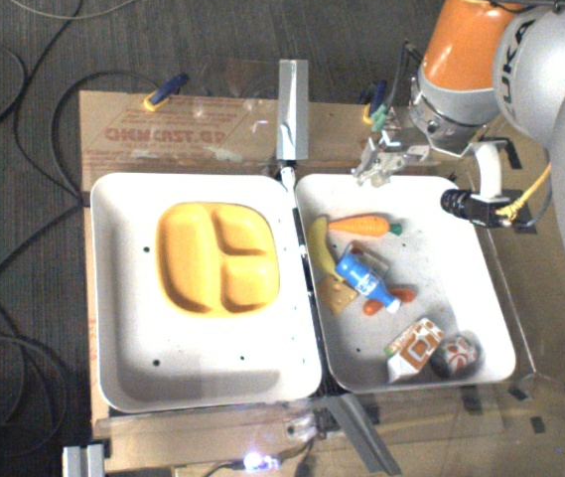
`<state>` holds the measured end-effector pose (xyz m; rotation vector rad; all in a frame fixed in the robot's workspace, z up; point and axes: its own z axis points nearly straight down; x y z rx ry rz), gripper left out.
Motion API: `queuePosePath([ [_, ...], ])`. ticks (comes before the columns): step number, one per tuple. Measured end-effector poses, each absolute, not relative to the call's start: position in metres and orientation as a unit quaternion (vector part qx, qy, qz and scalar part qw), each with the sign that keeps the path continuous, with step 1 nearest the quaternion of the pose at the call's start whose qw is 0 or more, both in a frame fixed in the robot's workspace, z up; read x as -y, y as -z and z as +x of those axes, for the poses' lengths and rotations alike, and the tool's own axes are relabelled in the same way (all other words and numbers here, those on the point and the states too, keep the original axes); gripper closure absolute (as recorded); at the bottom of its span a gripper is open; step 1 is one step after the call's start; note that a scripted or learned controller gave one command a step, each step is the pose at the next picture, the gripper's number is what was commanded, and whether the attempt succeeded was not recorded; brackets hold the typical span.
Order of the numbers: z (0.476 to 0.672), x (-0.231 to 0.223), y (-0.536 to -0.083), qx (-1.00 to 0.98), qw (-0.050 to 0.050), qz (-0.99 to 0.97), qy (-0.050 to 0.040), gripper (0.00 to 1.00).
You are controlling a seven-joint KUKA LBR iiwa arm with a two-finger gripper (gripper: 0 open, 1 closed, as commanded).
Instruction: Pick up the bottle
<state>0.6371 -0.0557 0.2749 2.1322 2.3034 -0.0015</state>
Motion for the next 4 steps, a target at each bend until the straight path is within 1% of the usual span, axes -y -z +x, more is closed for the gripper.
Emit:
queuePosePath([
  [1, 0.637, 0.056, -0.274, -0.734, 0.001, 0.680, 0.0013, 0.00],
  [2, 0.596, 0.044, -0.183, -0.725, -0.001, 0.689, 0.0014, 0.00],
  [3, 0.546, 0.096, -0.121, -0.731, -0.001, 0.682, 0.0011, 0.00],
  [4, 0.565, 0.103, -0.092, -0.714, 0.005, 0.700, -0.0076, 0.00],
])
